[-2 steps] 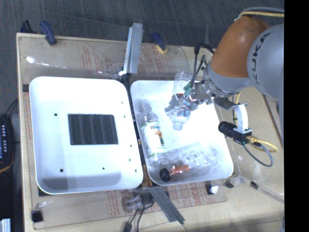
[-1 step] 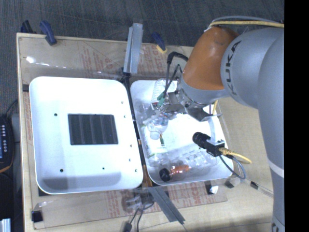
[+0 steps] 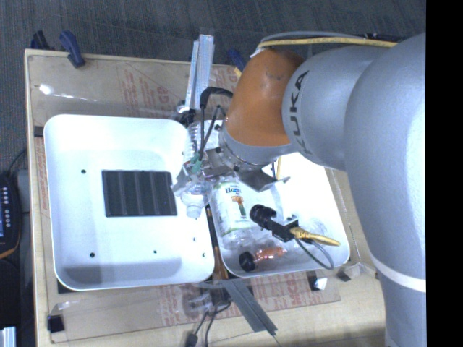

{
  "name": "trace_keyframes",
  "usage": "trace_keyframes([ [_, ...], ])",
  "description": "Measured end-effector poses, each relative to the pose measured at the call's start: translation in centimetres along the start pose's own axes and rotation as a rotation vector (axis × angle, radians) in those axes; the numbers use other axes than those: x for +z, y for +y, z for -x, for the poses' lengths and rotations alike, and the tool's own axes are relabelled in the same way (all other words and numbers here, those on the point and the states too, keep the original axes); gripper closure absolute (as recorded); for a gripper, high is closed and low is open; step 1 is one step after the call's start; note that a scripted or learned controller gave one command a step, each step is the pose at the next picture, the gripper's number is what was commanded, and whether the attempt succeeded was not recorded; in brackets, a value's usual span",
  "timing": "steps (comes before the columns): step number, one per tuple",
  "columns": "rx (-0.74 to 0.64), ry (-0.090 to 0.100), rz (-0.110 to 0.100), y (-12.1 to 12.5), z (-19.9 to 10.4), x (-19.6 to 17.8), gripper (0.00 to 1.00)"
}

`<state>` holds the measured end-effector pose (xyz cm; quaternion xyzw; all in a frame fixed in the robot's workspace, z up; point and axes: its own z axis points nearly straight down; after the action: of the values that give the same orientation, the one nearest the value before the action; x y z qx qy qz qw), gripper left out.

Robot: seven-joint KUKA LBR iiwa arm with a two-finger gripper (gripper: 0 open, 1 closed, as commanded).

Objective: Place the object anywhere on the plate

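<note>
The gripper [image 3: 194,166] hangs over the seam between the bins, seemingly to carry a clear plastic bottle [image 3: 189,194] toward the dark ridged plate [image 3: 139,193] in the left bin [image 3: 65,143]; its grip I cannot tell

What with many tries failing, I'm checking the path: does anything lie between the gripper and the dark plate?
Nothing visible does. The gripper hangs at the left bin's right edge; just bare white floor separates it from the plate. The bottle lies in the right bin, off that path.
</note>
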<state>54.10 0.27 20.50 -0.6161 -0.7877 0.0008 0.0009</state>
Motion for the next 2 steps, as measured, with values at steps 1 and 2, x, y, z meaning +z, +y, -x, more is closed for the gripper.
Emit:
trace_keyframes([
  [1,-0.252,-0.002,0.002,9.3,-0.6,-1.2,1.0],
  [2,-0.266,-0.001,0.0,5.4,-7.2,-1.3,1.0],
])
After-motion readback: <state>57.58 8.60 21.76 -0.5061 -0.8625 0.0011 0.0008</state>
